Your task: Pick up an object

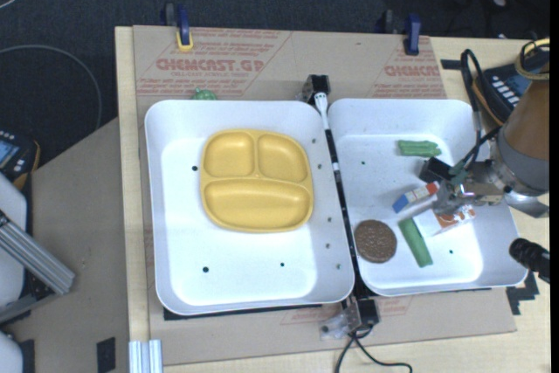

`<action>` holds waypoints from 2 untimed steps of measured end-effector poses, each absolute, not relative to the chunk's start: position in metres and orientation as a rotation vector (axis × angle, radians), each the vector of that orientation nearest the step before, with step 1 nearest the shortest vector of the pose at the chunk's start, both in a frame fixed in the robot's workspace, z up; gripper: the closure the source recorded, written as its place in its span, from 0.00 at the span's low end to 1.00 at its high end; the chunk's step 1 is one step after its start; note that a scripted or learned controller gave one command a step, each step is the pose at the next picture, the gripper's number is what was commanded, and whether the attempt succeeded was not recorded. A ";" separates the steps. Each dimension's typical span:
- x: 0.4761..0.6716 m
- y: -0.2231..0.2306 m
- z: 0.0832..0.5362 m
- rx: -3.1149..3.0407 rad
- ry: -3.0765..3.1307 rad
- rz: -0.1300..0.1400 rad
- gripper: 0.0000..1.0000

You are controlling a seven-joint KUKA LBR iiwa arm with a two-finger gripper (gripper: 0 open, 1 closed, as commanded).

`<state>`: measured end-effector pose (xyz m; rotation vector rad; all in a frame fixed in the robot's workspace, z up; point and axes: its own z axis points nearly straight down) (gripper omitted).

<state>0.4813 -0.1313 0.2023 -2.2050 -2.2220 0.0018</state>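
The jaws of the gripper (pixel 452 203) are sitting low in the right bin (pixel 463 122), and whether they are apart or together cannot be told, since dark hardware and cables are crowding that spot. Nothing is visibly showing between them.

Nearest the camera, along the front of that bin, a brown round disc (pixel 376 241) is lying flat close to the left wall, and a green stick (pixel 416 241) is lying at a slant just beside it on the right. A little further back, a small item with a blue end (pixel 410 201) is lying just left of the gripper, with a red and white piece (pixel 452 219) showing right under the gripper's tip; whether the gripper is touching either one is unclear. Further back still, a second green block (pixel 417 148) is resting apart from the rest, toward the far wall.

The arm (pixel 526 155) is reaching in from the right, its orange band hanging over the bin's right rim.

In the left bin (pixel 175 214), a yellow divided plate (pixel 257 180) with three compartments is lying slightly behind the middle.

Both bins are standing side by side on a brown board (pixel 218 61) on the desk, and two blue-handled clamps (pixel 182 26) are gripping the board's far edge.
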 end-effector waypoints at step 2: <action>0.590 -0.189 0.133 -2.225 -2.227 -0.002 1.00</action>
